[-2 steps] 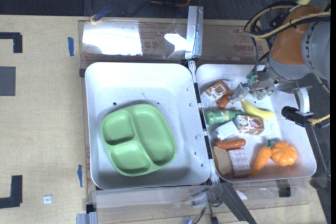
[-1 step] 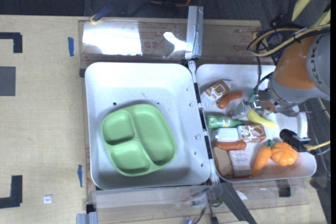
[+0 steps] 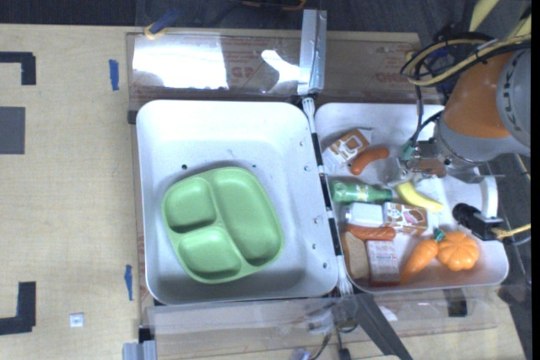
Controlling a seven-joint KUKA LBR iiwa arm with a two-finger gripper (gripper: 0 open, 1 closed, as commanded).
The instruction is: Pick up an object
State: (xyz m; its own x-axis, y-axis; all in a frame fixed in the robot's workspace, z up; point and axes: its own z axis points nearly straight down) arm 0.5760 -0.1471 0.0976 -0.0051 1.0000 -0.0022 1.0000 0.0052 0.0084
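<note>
You are looking down on a counter [image 3: 59, 181] with two white bins side by side. The left bin [image 3: 224, 131] holds one thing, a green divided plate [image 3: 221, 223] lying flat toward its near side. The right bin [image 3: 494, 261] is crowded: the grey arm with its orange band [image 3: 477, 101] reaches in from the right, and its pincer [image 3: 415, 164] hangs low over the middle of the heap, just above a yellow banana [image 3: 418, 196]. You cannot tell whether the pincer is spread or pressed together, nor whether anything sits in it. Around it you have an orange pumpkin [image 3: 458, 249] and a carrot [image 3: 419, 257] touching each other at the near right, a green bottle [image 3: 359, 193] lying flat by the left wall, small food cartons [image 3: 402, 217], and a sausage [image 3: 369, 159] near the far left
</note>
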